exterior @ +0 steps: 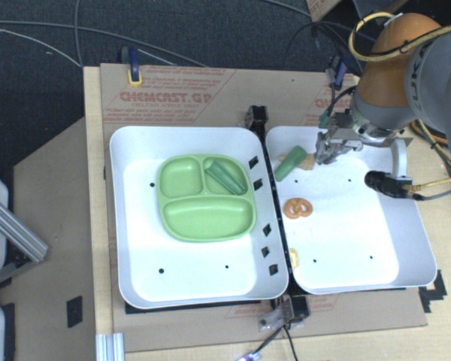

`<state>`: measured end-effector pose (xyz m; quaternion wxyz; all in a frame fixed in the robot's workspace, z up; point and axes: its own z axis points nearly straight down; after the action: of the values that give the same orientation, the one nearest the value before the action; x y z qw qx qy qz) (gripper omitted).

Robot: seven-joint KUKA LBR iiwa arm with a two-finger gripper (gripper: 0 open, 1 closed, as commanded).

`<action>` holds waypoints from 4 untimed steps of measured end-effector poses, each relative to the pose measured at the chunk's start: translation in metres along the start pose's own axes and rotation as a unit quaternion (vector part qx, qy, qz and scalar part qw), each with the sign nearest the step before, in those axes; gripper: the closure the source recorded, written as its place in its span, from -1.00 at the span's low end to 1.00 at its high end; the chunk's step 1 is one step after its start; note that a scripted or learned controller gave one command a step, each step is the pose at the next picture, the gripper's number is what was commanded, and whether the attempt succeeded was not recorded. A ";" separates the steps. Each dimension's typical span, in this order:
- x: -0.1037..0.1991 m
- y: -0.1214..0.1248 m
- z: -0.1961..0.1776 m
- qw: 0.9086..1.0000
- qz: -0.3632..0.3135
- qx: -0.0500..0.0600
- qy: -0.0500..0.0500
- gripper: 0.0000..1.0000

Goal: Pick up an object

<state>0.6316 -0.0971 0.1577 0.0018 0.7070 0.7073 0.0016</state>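
Note:
My gripper (327, 153) hangs low over the back left part of the right bin (376, 247), its dark fingers pointing down. Just to its left lies a green block with a tan end (291, 162), tilted against the bin's left wall. An orange pretzel (298, 208) rests on the bin floor in front of the block. The left bin (135, 254) holds a green divided plate (206, 198) with a darker green piece (227, 176) in its back right compartment. Nothing shows between the fingers.
A black cylinder with a yellow cable (391, 183) juts over the right bin from the right. The arm's orange band (398, 43) and grey body stand above the back right corner. Black clips (267, 224) line the divider between the bins.

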 end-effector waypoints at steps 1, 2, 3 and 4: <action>-0.002 -0.001 -0.065 1.000 0.000 -0.002 0.000 1.00; -0.002 0.000 -0.076 1.000 0.000 0.001 0.000 1.00; 0.050 -0.001 -0.065 1.000 -0.002 0.004 0.001 1.00; 0.096 -0.004 -0.072 1.000 -0.002 0.003 0.002 1.00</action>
<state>0.6267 -0.0010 0.2295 -0.0014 0.7052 0.7090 0.0005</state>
